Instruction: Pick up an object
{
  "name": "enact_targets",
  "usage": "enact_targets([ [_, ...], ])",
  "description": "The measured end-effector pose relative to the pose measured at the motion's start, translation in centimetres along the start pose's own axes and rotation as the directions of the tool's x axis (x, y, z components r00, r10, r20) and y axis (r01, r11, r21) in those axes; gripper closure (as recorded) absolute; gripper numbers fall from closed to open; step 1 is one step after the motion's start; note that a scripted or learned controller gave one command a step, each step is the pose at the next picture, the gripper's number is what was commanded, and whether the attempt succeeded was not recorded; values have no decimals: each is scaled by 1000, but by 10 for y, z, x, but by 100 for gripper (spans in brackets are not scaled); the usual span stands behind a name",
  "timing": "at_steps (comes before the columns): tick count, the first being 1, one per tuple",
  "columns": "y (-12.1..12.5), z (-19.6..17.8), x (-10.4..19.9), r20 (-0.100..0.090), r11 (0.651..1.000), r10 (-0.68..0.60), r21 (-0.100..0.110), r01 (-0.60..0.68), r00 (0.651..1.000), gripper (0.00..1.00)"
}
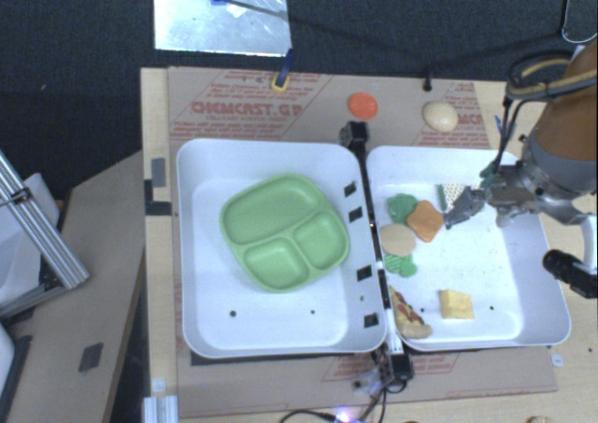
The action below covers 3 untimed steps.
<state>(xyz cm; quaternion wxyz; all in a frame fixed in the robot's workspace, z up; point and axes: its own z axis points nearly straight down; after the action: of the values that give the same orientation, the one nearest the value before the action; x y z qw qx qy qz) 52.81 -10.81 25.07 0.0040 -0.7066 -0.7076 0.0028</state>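
Nothing is lifted yet, so the pick is still ahead: the gripper hangs low over the right bin with its fingers parted and nothing between them, just beside the orange piece, the nearest likely target. That bin also holds a green leafy item, a tan round piece, a yellow block and a pizza-like slice. The left bin holds a green divided plate
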Motion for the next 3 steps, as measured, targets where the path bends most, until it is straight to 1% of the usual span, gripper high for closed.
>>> enact_targets([
  [1,2,-5,0,2,1000,-2,-11,2,1000,0],
  [2,7,38,-1,1,1000,0,-7,0,1000,0],
  [3,12,86,-10,1,1000,1,-6,-1,1000,0],
])
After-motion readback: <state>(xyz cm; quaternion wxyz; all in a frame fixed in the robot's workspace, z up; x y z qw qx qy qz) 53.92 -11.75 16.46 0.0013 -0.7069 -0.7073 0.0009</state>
